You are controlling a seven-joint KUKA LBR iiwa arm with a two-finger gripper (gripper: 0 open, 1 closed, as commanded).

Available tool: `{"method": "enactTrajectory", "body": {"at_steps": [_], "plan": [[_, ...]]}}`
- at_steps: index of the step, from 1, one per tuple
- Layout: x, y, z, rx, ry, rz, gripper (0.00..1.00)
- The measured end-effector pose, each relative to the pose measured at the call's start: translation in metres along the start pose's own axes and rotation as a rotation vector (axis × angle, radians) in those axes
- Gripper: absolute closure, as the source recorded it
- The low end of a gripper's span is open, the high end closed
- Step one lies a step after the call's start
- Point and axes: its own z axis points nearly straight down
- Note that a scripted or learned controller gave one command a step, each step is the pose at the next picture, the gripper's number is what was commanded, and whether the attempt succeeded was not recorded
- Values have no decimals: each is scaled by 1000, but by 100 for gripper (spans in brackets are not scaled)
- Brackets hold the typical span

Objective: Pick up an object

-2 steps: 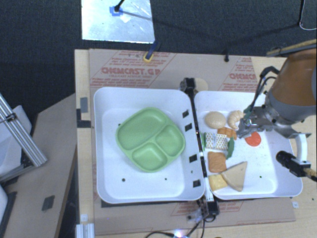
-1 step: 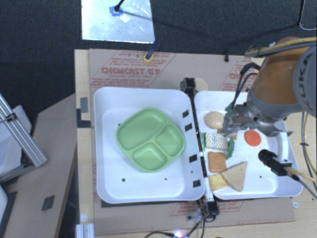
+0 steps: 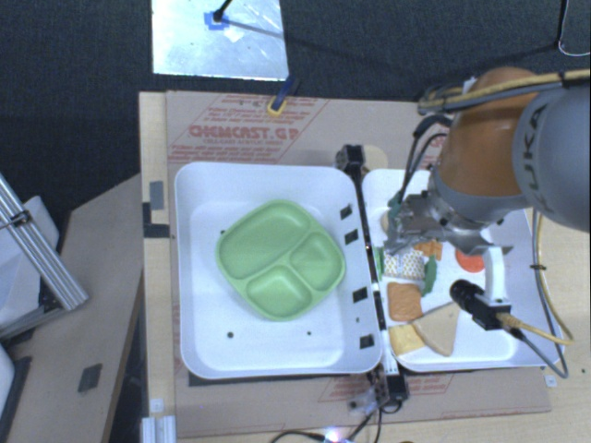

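Nearest in the right bin (image 3: 517, 353), a tan bread wedge (image 3: 441, 328) points its tip toward the front corner. Just behind the wedge sits a round cracker (image 3: 404, 300), and behind that a speckled packet (image 3: 404, 265), its long axis running across the bin. The gripper (image 3: 404, 238) hangs right over that packet; finger spread, can't tell. Left of the packet, a green divided plate (image 3: 280, 259) lies in the other bin (image 3: 199, 340).

The pale wooden worktop (image 3: 155, 146) carries a printed brown cardboard sheet (image 3: 245, 127). On it sit two shallow white bins: one at nine o'clock (image 3: 199, 340), its twin at three o'clock (image 3: 517, 353), touching.
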Motion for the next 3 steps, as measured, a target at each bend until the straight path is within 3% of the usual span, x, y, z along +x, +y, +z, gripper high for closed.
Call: {"method": "enactTrajectory", "body": {"at_steps": [1, 2, 3], "plan": [[61, -11, 1, 2, 1, -1, 100], [96, -25, 1, 2, 0, 3, 100], [87, -32, 12, 2, -1, 9, 100]]}}
